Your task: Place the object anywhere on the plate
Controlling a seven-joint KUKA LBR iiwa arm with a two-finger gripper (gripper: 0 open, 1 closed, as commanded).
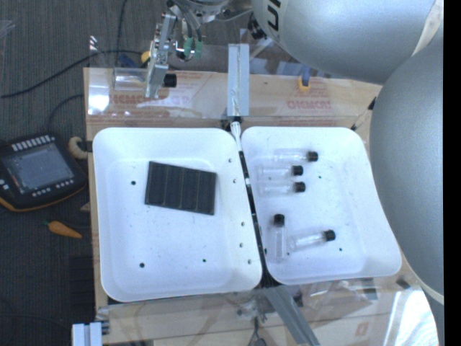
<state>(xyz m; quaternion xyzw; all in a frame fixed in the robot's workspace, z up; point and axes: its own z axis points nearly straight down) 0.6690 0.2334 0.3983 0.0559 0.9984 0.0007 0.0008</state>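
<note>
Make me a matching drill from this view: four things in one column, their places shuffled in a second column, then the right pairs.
Things
1. flat dark ridged rectangular plate
2. clear plastic vials with black caps
3. black handheld controller with a grey screen
4. robot's two-finger hand

Places
A. above the bench's far edge, outside the bins
B. in the left white bin
C. on the floor, left of the bench
D. in the right white bin

Pairs: 1-B, 2-D, 3-C, 4-A

Part of the KUKA brand is seen in black capitals on the grey arm, where only the letters "UK" can be read. Reddish printing on the bench board is too blurred to be read.
</note>
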